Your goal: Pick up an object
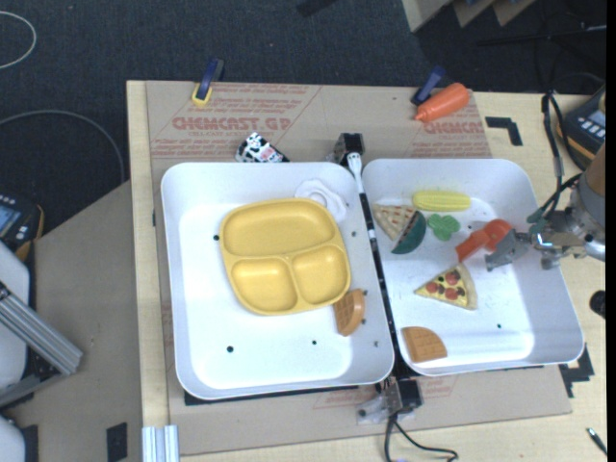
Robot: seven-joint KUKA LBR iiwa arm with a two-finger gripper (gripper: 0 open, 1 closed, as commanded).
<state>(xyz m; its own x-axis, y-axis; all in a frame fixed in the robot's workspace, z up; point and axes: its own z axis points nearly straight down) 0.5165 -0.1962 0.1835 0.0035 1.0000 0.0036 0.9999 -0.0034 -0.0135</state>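
Claw (502, 254) first: it reaches in from the right side, low over the right bin (553, 340), and its dark fingertips sit just beside the lower end of a red toy (482, 240), possibly touching it. Whether those tips are spread or pressed together cannot be told at this size and angle, and nothing is clearly visible between them, so I would not call anything held.

As a judgement, the pick is at the approach or closing stage, with the lift not yet done. Every object rests on a bin floor. The red toy lies slanted near the middle right of the right bin and looks like the target, since it is the nearest thing to the claw.

Around it in the same bin are a yellow corn cob (441, 200) toward the far wall, a green piece (444, 226) just beside the red toy's upper end, a watermelon slice (408, 237), a sandwich wedge (392, 218) touching that slice, a pizza slice (449, 287) near the centre, and a brown cookie-like piece (423, 343) near the front wall.

The left bin (202, 345) bears a yellow divided plate (286, 255) and a small brown pastry (350, 311) just beside the plate's right corner.

What is left: a firm grip on one object, then raising it clear of the bin. Close neighbours such as the green piece might get nudged.
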